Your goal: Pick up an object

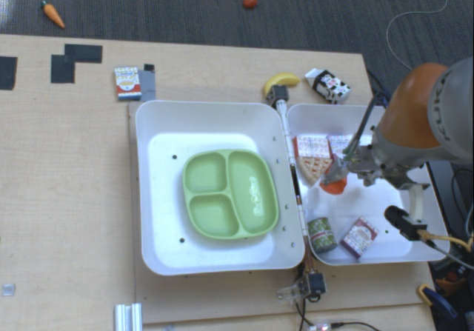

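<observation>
Bulky rounded grey metal robot arm (453, 111), glossy orange band above the wrist, darker grey wrist housing below, thin grey rod running alongside it.

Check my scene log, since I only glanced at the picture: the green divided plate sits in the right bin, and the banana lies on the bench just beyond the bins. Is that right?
Not quite. The camera view shows the green divided plate in the left bin, not the right bin. The rest stands: the banana lies on the bench just beyond the bins.
</observation>
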You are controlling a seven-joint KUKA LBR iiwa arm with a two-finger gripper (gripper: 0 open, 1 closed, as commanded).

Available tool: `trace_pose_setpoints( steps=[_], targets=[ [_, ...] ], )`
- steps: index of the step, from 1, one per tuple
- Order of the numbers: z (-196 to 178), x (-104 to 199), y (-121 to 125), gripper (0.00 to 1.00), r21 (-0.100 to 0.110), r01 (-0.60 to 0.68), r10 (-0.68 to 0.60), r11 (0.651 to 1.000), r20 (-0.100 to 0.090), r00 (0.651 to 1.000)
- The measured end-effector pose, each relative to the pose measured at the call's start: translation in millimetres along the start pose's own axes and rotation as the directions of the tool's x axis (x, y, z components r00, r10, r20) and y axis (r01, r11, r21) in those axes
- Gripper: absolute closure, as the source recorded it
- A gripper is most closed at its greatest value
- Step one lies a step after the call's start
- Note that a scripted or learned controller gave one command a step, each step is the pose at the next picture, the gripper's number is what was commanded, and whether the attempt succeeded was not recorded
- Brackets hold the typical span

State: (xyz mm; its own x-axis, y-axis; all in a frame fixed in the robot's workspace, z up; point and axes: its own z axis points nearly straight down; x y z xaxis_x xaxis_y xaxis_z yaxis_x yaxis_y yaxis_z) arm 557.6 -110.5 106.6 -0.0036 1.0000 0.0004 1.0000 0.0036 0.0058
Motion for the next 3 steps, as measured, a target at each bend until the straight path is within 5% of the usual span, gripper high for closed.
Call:
trace_pose_setpoints(
  steps=[1, 2, 3],
  targets=[
    [19, 11, -49, 0.0, -0.004, -0.002, 0.002, 1.0, 0.002, 1.0],
    [8, 11, -47, 1.0, -0.011, -0.001, 0.001, 1.0, 0.003, 1.0],
    [8, 12, -47, 0.0, -0.01, -0.001, 0.001, 1.0, 0.003, 1.0]
  ],
)
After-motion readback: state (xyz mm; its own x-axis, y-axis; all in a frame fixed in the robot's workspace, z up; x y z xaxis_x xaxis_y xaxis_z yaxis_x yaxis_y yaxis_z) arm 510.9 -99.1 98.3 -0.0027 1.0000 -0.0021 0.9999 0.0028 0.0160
